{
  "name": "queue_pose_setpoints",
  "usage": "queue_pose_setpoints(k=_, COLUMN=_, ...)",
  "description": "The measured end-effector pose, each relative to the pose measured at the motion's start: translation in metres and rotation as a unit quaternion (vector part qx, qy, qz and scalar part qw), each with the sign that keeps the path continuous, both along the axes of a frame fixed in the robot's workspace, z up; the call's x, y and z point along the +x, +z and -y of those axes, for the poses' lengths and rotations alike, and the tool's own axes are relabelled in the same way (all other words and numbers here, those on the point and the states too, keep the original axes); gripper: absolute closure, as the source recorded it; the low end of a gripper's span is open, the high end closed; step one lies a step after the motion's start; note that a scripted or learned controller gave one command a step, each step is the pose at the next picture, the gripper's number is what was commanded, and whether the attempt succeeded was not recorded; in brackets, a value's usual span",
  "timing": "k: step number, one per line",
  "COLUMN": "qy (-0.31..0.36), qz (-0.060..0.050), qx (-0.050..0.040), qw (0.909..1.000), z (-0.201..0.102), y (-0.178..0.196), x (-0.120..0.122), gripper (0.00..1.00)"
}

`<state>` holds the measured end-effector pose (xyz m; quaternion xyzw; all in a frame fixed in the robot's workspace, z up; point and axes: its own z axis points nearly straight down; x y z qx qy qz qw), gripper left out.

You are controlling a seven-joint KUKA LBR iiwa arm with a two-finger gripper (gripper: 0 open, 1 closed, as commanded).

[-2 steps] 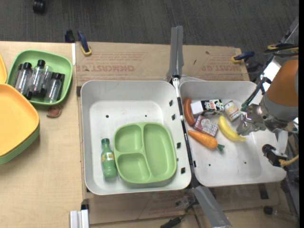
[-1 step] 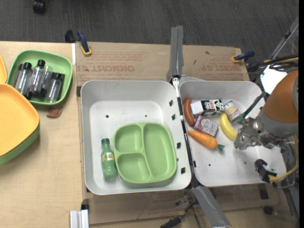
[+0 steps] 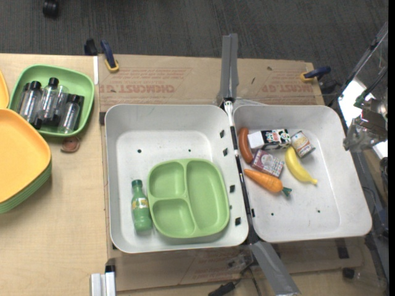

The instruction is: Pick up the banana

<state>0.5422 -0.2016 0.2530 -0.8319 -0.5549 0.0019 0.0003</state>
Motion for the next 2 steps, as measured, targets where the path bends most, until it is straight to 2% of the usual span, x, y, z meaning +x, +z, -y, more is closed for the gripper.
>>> queue_pose_setpoints(k=1, qy=-0.086, qz=-0.001, qx=0.0008, qw=0.9963, z=0.0, y=-0.147, x=-0.008, gripper=1.0)
queue_pose_setpoints(k=2, qy=-0.046, qz=-0.001, qx=0.0012, qw=0.9989, z=-0.078, y=-0.163, x=-0.043, gripper=1.0)
